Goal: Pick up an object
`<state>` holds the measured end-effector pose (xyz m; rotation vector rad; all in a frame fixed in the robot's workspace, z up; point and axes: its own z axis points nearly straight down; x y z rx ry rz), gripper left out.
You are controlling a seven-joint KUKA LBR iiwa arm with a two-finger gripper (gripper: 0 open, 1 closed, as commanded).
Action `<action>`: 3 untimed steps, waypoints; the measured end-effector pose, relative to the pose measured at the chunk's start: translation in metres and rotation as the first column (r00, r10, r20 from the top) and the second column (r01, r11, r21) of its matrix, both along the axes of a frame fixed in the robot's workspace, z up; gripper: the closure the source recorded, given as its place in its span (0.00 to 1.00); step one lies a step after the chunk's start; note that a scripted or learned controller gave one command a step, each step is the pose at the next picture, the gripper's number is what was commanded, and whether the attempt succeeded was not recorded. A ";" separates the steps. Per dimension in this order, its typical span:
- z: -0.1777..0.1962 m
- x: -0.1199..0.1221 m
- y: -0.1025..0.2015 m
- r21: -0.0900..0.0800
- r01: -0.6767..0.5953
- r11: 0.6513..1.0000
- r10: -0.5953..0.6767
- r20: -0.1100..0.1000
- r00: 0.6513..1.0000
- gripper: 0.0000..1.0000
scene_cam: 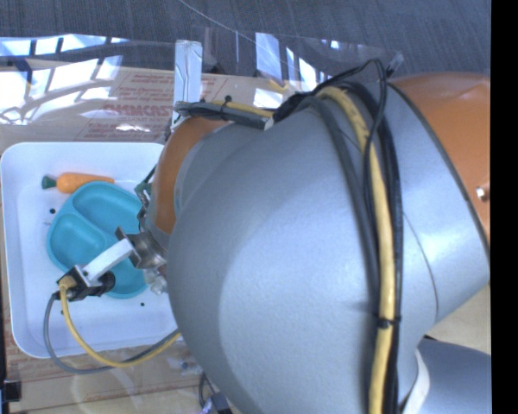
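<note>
Over the desk's right side the grey arm (328,257) looms, hiding its jaws, so their state cannot be told. Left, the white bin (22,231) holds a blue divided dish (91,227); a toy carrot (79,181) lies at its far edge.

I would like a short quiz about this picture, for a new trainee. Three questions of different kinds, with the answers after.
1. True or false: the toy carrot lies in the left white bin.
2. What colour is the divided plate? A red, B blue, C green.
3. Fill in: a ____ cable loops over the bin's near rim.

Key: 1 true. 2 B. 3 yellow.
</note>
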<state>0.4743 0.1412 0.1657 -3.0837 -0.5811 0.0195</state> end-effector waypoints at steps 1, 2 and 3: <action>0.022 0.019 0.074 -0.001 0.063 0.998 -0.063 0.008 0.998 1.00; 0.007 0.002 0.076 -0.004 0.147 0.989 -0.147 0.008 0.989 1.00; 0.012 0.010 0.021 -0.004 0.115 0.993 -0.115 0.003 0.993 1.00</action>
